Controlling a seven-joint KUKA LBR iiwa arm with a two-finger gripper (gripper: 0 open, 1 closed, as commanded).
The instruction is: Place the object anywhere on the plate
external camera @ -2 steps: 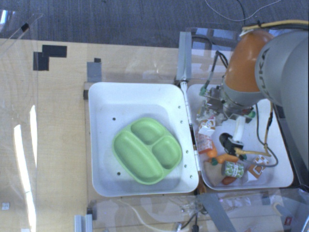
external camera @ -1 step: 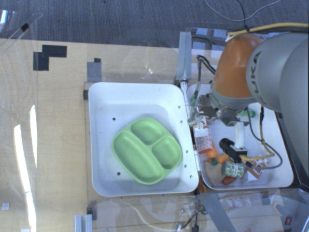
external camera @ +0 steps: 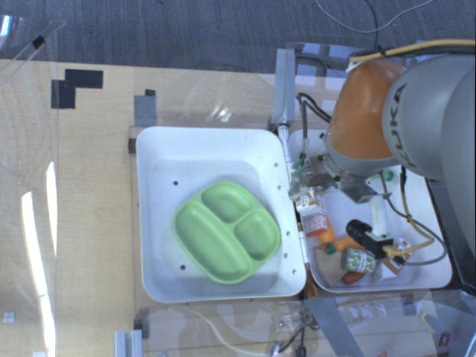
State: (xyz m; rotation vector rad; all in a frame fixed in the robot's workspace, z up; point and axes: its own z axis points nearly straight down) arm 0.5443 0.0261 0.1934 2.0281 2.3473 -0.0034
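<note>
Arm [external camera: 387, 117] bends over right bin [external camera: 439, 274], upper right of frame. Gripper hidden beneath the wrist; its state can't be told. Small carton [external camera: 313, 218], perhaps the object, lies at that bin's left edge among clutter. Glossy green three-compartment plate [external camera: 227, 231] sits in left bin [external camera: 160, 199].

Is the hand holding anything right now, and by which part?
Cannot be told: the arm hangs over the right bin above the small items, hiding any hold. The green plate bears nothing.
</note>
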